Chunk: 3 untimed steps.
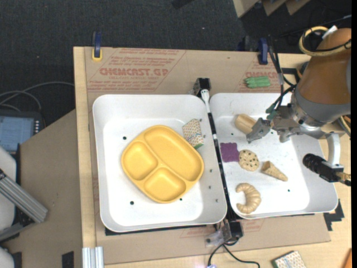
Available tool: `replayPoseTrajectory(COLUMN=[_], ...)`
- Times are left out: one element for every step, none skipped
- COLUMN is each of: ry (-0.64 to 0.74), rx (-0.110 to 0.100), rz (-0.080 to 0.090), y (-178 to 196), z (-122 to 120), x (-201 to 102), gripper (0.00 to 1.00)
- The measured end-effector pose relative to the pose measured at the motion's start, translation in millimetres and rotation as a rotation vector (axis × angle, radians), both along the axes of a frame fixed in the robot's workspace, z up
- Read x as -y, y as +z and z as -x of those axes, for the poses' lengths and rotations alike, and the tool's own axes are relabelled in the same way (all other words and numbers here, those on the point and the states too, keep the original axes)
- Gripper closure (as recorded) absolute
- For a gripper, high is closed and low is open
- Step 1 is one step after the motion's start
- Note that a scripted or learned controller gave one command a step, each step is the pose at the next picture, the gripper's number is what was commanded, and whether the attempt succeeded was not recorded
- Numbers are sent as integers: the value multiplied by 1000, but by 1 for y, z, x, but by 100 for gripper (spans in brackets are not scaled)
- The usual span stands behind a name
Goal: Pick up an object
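Cookie [248, 160] lies in the right bin [312, 205], just below and left of the gripper [271, 130], which hangs open and empty over the bin's upper middle; approach step, nothing grasped yet. Around the cookie: tan block [244, 122] above, purple piece [228, 151] touching on its left, cone [274, 171] just right, croissant [249, 197] below. Next move, by my reading: shift over one chosen item, descend and close without nudging its neighbours.
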<state>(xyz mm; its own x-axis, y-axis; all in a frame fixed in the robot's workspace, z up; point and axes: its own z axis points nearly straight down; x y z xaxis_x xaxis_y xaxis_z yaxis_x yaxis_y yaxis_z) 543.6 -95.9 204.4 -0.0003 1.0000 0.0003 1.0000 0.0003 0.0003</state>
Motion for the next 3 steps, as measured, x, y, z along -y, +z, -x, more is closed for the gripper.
replayPoseTrajectory(ry=[1,2,2], rx=[4,2,5], rz=[4,1,2], y=[-78,-122,-109], z=[-80,-121,-121], x=[33,22,23], gripper=[0,0,100])
